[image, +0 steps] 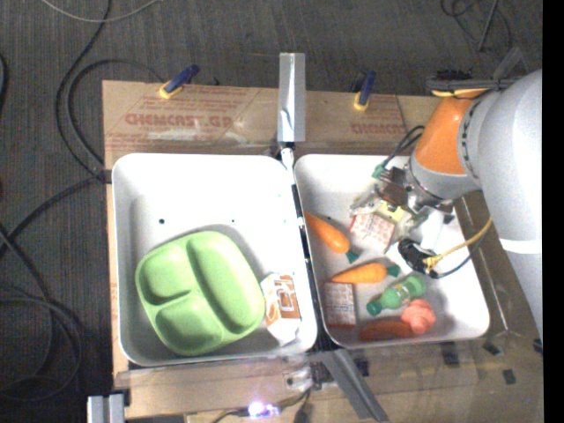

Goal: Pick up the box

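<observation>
A small white box with red print lies in the upper middle of the right bin. My gripper hangs right over the box's upper right corner, touching or nearly touching it; the wrist hides the contact. A second small box with a reddish label lies flat near the right bin's front wall. An orange and white carton leans in the front right corner of the left bin.
The right bin also holds two carrots, a green bottle, a pink toy and a red sausage. A green divided plate fills much of the left bin. A black and yellow cable loops beside the wrist.
</observation>
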`<state>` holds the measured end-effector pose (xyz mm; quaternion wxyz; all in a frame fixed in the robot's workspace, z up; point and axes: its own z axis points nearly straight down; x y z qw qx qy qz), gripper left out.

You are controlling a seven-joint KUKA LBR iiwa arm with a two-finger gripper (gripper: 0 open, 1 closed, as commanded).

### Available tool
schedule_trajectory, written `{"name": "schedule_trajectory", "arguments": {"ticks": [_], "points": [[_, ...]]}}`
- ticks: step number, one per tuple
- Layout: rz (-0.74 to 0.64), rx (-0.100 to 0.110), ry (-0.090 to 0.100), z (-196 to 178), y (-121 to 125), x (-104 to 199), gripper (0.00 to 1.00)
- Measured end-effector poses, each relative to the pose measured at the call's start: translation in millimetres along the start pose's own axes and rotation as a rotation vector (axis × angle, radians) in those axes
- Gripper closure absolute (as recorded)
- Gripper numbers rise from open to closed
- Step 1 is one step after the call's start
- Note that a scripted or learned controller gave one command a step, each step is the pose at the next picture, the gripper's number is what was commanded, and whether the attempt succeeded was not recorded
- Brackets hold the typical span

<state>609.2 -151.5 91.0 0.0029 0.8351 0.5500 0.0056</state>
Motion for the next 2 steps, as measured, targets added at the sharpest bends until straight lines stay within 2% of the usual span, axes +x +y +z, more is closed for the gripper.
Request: {"name": "schedule_trajectory", "arguments": {"ticks": [1,2], "points": [[-0.001,0.004,0.000,-7,-1,1,1.00],[-0.298,0.014,-0.009,-94,3,9,1.00]]}}
